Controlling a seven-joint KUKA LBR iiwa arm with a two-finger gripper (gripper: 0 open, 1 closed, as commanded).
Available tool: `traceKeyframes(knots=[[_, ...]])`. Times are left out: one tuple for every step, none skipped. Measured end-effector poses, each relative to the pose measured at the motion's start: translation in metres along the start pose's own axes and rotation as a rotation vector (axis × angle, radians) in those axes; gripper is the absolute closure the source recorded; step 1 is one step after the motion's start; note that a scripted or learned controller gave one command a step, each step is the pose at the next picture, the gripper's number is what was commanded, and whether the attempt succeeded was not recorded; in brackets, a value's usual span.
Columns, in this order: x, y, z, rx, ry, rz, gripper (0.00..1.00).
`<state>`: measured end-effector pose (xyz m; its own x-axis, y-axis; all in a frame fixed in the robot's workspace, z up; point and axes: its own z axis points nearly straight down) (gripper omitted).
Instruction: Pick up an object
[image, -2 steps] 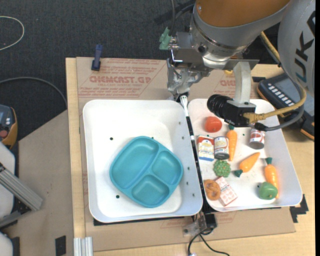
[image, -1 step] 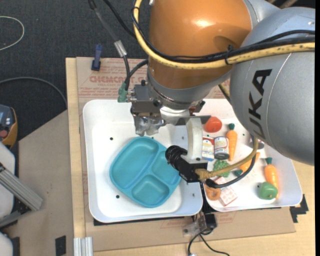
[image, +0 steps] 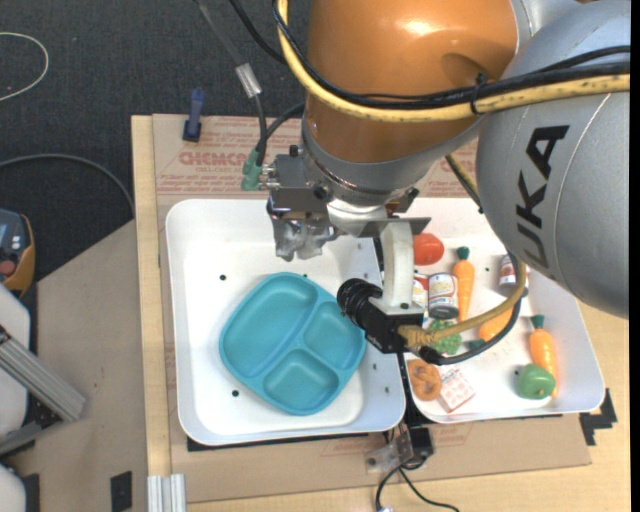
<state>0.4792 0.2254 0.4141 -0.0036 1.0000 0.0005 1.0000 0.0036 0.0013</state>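
- Arm (image: 430, 90): grey w/ orange band, fills upper centre & right of frame, wrist pointing down over the bins.
- Tool (image: 300, 235): metallic head sits above upper part of left bin, just above the tray's top edge. Can't tell how it's set – view too unclear there; nothing seen held.
- Left bin (image: 190, 300): shallow white, centre-left of frame. Holds a teal divided tray (image: 292, 343), 3 compartments, lying flat, tilted diagonally, lower-centre of bin.
- Right bin (image: 575, 345): white, right of centre, partly hidden under arm. Small items in it:
  - red tomato-like piece (image: 428, 248) near top, beside the white bracket.
  - small can w/ label (image: 441, 295) just below it.
  - carrot (image: 464, 277) right of can, upright-ish.
  - 2nd orange carrot (image: 541, 350) further right; green apple-like piece (image: 535, 381) just below, touching or nearly.
  - pretzel-like piece (image: 424, 378) & small printed packet (image: 456, 388) at bin's lower left corner.
- Black cable hose (image: 375, 322) & yellow cable (image: 480, 330) hang over the divide btwn bins.
- Surface (image: 160, 180): brown cardboard sheet under both bins, red print at upper left; blue clip (image: 193, 115) at its top-left edge.
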Motion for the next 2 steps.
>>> traceKeyframes(knots=[[-0.001,0.0,0.021,0.005,-0.002,0.004,1.0],[0.0,0.0,0.009,0.001,-0.001,0.002,1.0]])
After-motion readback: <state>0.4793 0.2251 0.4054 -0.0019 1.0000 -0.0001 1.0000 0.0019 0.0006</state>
